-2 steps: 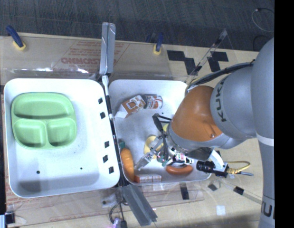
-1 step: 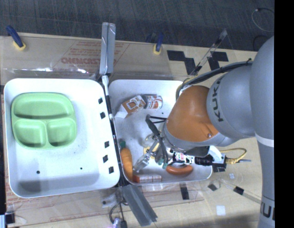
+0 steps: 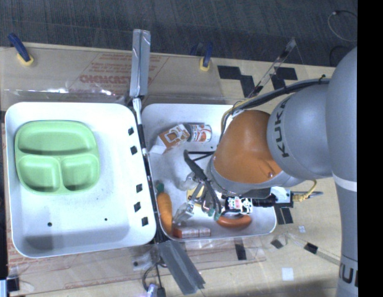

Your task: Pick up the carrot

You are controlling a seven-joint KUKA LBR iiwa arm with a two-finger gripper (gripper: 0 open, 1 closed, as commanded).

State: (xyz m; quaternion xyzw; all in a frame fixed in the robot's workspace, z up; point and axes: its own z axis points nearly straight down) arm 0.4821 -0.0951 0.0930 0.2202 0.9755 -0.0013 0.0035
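I see two white bins side by side on the counter (image 3: 253, 64). The left bin (image 3: 117, 228) holds a green divided tray (image 3: 56, 155). My arm (image 3: 302, 141) reaches over the right bin (image 3: 179, 113), its pincer (image 3: 192, 202) low among the clutter. The carrot (image 3: 164, 211) lies along that bin's left wall, just beside the pincer. A brown packet (image 3: 177, 136) sits farther back, and what may be a sausage (image 3: 233, 221) lies near the front edge.
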